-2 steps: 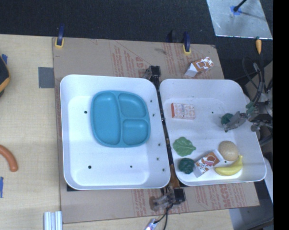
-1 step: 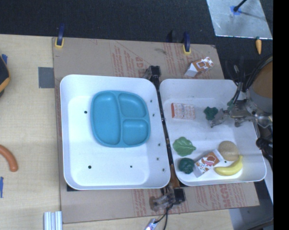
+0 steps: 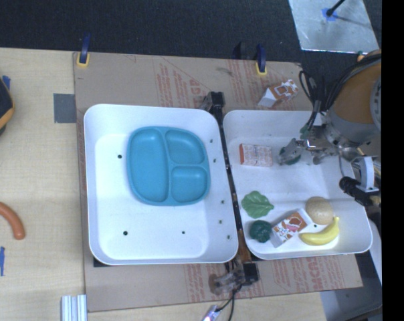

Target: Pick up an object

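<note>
Tray (image 3: 167, 164) in left bin (image 3: 102, 199); banana (image 3: 322, 234) in right bin (image 3: 255, 122).

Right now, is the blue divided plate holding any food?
Empty: the blue plate in the left bin shows three bare compartments.

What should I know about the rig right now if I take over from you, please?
Claw: low in the right bin, beside the small white packet; nothing visibly held, and I cannot tell whether it is open or shut.
Right bin, near edge: banana, potato, carton, green leaf, dark green piece.
Left bin: blue divided plate.
Outside the bins: sausage on the bench, another carton behind the right bin.
Done: nothing lifted. Left: grasp and lift one object.
</note>
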Action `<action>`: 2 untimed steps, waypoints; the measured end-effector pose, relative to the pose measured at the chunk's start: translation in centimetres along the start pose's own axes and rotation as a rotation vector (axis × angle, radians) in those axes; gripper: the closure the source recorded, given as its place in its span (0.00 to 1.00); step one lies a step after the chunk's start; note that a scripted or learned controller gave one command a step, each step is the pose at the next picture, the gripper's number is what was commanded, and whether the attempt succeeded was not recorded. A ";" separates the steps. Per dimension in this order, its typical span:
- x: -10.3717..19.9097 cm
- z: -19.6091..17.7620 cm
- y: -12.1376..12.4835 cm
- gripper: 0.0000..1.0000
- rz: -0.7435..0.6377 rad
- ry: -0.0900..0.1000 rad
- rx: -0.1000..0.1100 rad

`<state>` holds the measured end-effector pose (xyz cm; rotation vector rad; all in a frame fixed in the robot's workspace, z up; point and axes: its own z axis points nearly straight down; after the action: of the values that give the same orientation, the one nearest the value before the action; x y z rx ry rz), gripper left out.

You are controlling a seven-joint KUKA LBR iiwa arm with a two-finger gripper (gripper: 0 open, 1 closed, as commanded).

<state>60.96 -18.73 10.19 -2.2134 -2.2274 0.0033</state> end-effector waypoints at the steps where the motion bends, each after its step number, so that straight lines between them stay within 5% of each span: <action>1: 2.9 1.0 2.6 0.00 0.000 0.000 -0.001; 2: -0.6 0.9 4.7 0.00 0.003 0.000 -0.001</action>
<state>65.64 -19.33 9.24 -2.2169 -2.2243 0.0022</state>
